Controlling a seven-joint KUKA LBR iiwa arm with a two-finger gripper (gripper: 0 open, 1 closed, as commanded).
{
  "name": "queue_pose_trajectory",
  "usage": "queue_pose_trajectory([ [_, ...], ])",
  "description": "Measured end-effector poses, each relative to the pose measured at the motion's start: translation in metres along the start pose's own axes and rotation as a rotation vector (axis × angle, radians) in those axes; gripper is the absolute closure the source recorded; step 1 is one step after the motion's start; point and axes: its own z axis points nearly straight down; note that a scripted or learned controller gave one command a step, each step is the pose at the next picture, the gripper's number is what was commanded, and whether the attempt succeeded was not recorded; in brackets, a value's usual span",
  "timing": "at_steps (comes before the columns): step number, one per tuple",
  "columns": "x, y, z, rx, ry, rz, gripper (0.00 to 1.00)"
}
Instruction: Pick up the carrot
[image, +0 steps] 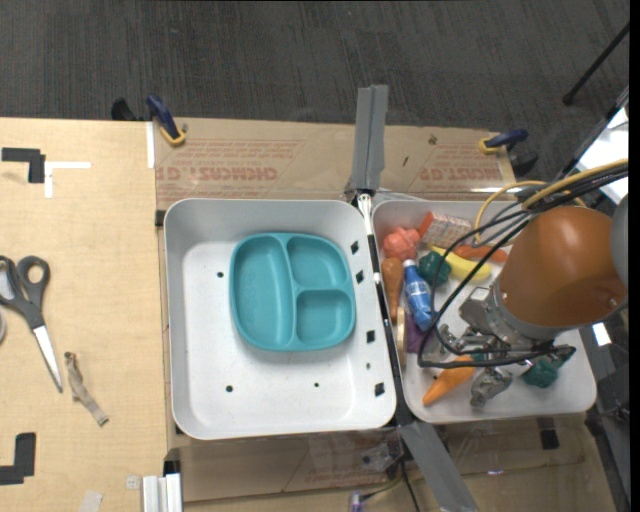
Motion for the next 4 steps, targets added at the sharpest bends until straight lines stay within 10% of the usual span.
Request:
queue_pose_trajectory([
  [1,0.006,-0.007,0.0,0.0,0.0,-0.031,0.0],
  [2,-0.002,-0.005,0.0,-0.002,-0.002,-0.353,0.0],
  [3,-0.004,-0.005,-0.009,-0.001,-0.005,-0.35,1.0],
  [4,-0.059,0.054,-0.099,-0.002,-0.002,-0.139,1.0],
])
